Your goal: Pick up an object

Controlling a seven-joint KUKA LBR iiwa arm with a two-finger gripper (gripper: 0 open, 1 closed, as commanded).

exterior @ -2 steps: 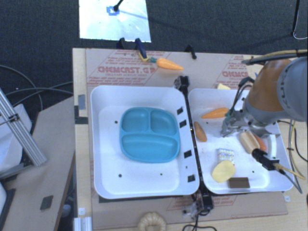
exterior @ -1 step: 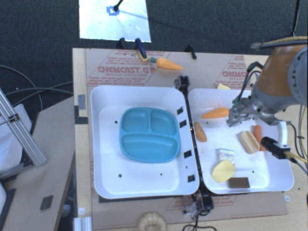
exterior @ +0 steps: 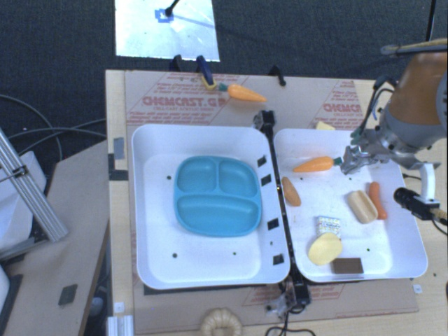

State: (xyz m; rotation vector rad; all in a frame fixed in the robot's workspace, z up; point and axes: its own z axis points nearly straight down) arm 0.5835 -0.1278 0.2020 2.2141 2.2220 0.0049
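— Left bin [exterior: 150, 187], centre left of frame?
— One blue divided plate [exterior: 217, 194], lying flat, roughly mid-bin.

— Right bin [exterior: 413, 254], centre right?
— Orange toy carrot [exterior: 313, 164], upper middle, lying level, green end toward the right. Small brownish-orange piece [exterior: 290, 192] below it, close to the bin's left wall. Tan bun [exterior: 362, 206] and red-orange sausage [exterior: 378, 200] side by side, right of centre, just beside each other. White packet [exterior: 328, 225] lower middle; pale yellow rounded piece [exterior: 325, 248] just beneath it; dark brown block [exterior: 347, 265] at the bottom rim, touching or nearly touching the yellow piece. Yellow scrap [exterior: 325, 125] at the top rim.

— Gripper [exterior: 353, 158]?
— Over the right bin's upper right, low, tip just beside the carrot's green end. Released or clenched: cannot tell. Contact with the carrot: cannot tell.

— Outside the bins?
— Second carrot [exterior: 245, 93] on the board, upper centre. Woven ring [exterior: 221, 323] at the bottom edge.
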